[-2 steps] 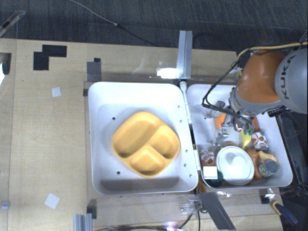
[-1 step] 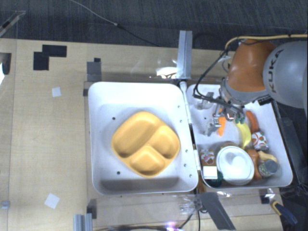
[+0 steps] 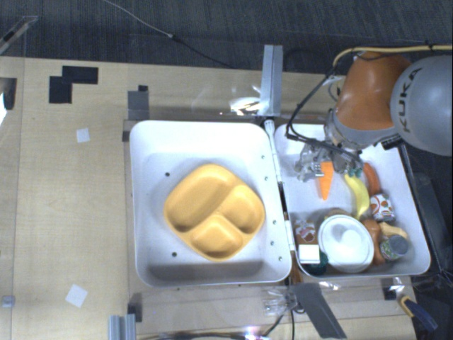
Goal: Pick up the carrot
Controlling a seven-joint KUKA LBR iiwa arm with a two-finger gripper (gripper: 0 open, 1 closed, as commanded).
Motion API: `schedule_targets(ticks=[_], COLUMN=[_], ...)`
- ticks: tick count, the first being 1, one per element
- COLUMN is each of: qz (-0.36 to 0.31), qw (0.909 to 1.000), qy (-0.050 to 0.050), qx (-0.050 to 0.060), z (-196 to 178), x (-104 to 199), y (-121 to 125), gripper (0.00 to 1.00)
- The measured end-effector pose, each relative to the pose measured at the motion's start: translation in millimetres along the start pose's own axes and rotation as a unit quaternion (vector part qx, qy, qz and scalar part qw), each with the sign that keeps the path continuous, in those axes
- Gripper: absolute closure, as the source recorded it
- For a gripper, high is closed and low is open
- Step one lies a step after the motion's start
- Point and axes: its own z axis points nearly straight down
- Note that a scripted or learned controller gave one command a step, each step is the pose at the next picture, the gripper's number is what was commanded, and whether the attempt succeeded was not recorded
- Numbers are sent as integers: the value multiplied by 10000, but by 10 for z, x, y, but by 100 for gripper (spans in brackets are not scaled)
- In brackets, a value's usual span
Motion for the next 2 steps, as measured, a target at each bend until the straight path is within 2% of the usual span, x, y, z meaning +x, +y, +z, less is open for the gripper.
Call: schedule_targets(ticks=[1,2], qz=[601,33], qw=[9982,10000], qy=[36,46], qx=[-7,-8], z=[-887,-1266], x=[557,-61], y=[520,665], gripper=[100,100])
